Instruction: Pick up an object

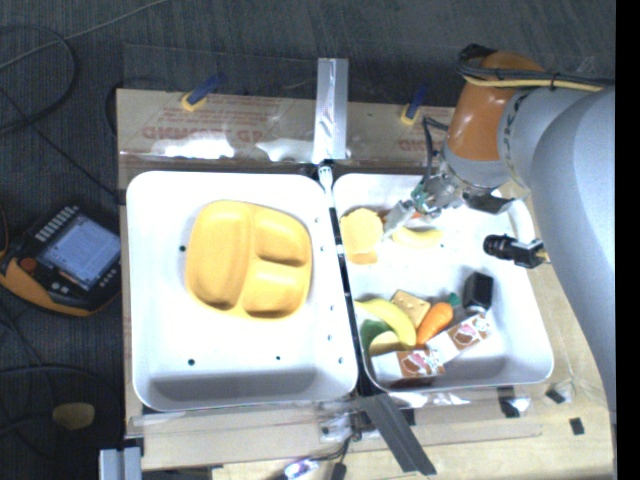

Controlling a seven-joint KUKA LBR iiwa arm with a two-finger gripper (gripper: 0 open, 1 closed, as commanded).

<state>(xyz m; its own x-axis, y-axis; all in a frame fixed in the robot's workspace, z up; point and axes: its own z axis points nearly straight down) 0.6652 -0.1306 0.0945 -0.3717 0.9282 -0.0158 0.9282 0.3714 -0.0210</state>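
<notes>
Faint red print on the cardboard sheet [190, 128] behind the bins cannot be read.

a tray [247, 258] fills the left bin [150, 358]; toys crowd the right bin [530, 353].

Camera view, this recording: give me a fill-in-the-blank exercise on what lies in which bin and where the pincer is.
1. The large yellow sectioned tray lies in the ____ bin as the camera sees it.
2. The pincer hangs over the ____ bin.
3. The toy carrot lies in the right bin's near part, between the toy banana and a small ____ block.
4. The band above the arm's wrist is ____.

Missing words: left; right; black; orange
</notes>
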